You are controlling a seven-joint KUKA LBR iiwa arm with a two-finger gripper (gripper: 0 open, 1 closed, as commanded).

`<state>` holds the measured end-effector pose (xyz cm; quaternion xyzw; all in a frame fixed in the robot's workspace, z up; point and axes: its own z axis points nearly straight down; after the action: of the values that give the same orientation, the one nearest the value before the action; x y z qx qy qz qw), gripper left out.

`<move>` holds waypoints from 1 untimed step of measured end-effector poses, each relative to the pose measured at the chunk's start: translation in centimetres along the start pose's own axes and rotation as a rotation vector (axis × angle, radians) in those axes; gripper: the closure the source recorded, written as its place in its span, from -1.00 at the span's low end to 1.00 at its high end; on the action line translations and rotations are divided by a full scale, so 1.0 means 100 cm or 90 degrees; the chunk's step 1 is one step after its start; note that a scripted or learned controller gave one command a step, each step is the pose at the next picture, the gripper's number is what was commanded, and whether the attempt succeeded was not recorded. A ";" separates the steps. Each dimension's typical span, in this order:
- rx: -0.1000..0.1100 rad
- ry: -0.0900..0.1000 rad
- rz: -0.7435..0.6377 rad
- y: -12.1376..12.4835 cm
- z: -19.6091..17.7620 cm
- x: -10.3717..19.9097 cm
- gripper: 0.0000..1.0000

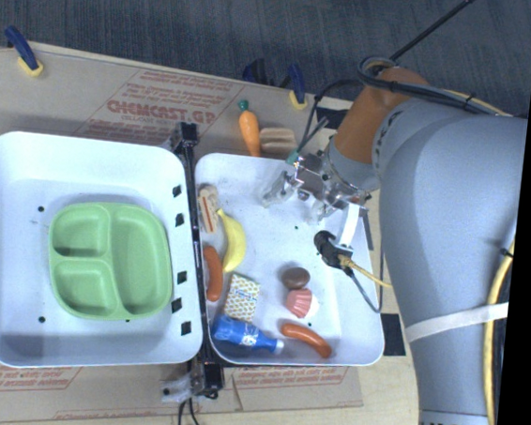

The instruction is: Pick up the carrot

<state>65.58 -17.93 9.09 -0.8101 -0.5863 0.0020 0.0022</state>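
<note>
Camera view leaves the tool (287, 188) blurred at the far rim of the right bin (361, 307); whether it is open or closed, I cannot tell. The carrot (248, 131) lies outside that bin, on the desk (117, 97) just beyond its far rim, touching a tan bun-like item (277, 140). Bare cardboard stretches left of the carrot.
</note>
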 end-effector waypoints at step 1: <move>0.000 0.000 -0.169 -0.013 -0.001 0.040 -1.00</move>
<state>65.62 -13.72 9.15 -0.7252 -0.6886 0.0015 0.0026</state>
